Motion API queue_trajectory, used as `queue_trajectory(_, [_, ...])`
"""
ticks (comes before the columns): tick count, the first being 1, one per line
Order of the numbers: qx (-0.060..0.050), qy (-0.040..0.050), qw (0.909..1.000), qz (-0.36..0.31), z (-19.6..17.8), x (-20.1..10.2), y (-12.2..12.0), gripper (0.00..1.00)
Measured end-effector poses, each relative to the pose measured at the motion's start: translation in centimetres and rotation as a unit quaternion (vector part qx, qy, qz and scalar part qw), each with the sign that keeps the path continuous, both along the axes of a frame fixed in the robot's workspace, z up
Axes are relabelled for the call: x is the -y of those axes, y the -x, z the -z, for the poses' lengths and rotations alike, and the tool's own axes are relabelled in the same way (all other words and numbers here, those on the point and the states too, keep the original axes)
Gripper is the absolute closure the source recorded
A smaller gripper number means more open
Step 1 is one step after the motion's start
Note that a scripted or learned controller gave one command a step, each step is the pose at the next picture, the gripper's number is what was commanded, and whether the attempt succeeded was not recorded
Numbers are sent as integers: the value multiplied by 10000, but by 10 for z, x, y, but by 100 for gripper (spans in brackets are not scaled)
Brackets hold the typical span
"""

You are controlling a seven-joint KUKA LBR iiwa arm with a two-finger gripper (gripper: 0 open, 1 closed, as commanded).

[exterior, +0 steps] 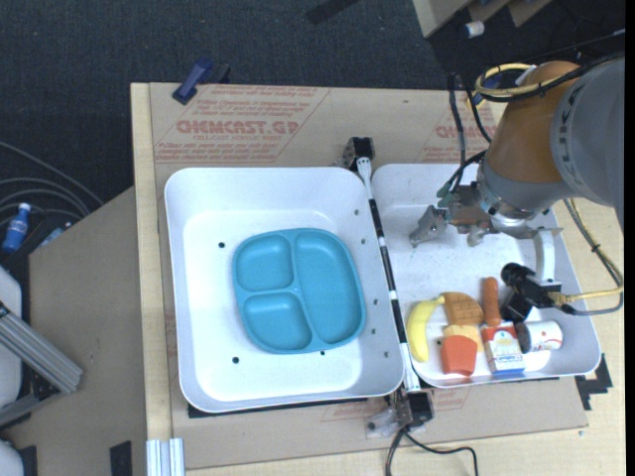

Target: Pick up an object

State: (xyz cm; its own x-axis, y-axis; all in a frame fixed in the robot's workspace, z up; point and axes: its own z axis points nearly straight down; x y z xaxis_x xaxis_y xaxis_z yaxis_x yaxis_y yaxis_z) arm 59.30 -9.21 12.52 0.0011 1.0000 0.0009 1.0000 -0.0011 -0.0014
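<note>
My gripper [452, 230] hovers over the back part of the right bin [402, 191], its grey fingers spread open with nothing between them. The objects lie in a cluster at the front of that bin, apart from the gripper: a yellow banana [422, 327], a brown bread-like piece [461, 308], an orange block [458, 353], a slim orange-red stick [490, 300], a small box with a red and blue label [506, 353] and a white bottle with a red mark [544, 337].
The left bin [198, 266] holds a blue divided plate [296, 289]. A black clip [359, 151] sits where the bins meet at the back. The arm's orange band [531, 127] rises at the right. A blue item [192, 81] lies on the cardboard.
</note>
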Motion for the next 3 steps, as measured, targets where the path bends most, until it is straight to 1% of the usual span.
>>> queue_trajectory(1, [10, 5, 10000, -8, 41, 4, -42, 0])
queue_trajectory(2, [-6, 1, 10000, 0, 41, 11, 2, 0])
queue_trajectory(3, [4, -1, 10000, 0, 31, 11, 1, 100])
